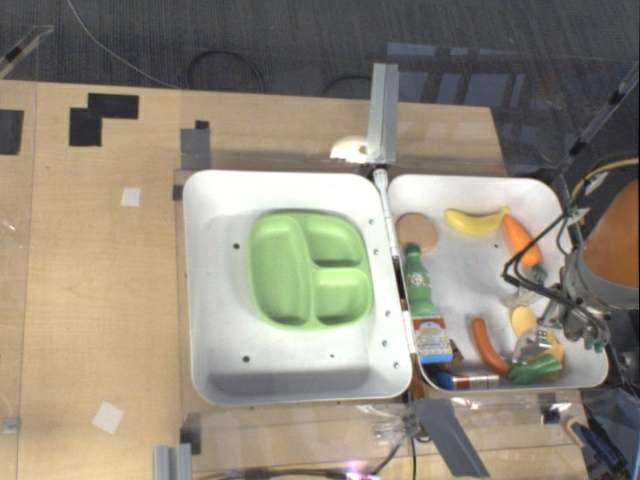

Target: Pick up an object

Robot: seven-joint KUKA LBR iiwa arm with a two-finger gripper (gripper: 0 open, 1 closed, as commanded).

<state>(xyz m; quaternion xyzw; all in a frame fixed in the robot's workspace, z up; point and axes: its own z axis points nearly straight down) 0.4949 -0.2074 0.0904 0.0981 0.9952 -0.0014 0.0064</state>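
Note:
My gripper (538, 344) is low in the front right corner of the right bin (455, 278), with the arm's orange band (612, 240) above it at the right edge. It hovers over or touches a green vegetable-shaped toy (532, 370) and sits beside a small yellow piece (523, 319). An orange-red sausage (482, 340) lies just to its left. Further off in the same bin are a yellow banana (475, 221), an orange carrot (520, 238), a brown round piece (417, 232), a green bottle (416, 283) and a red and white box (432, 339).
The left bin (215, 298) holds a green divided plate (308, 269). A red-tipped marker (472, 379) lies along the right bin's front wall. A metal post (382, 113) stands behind the seam between the bins. Black cables (540, 253) hang by the arm.

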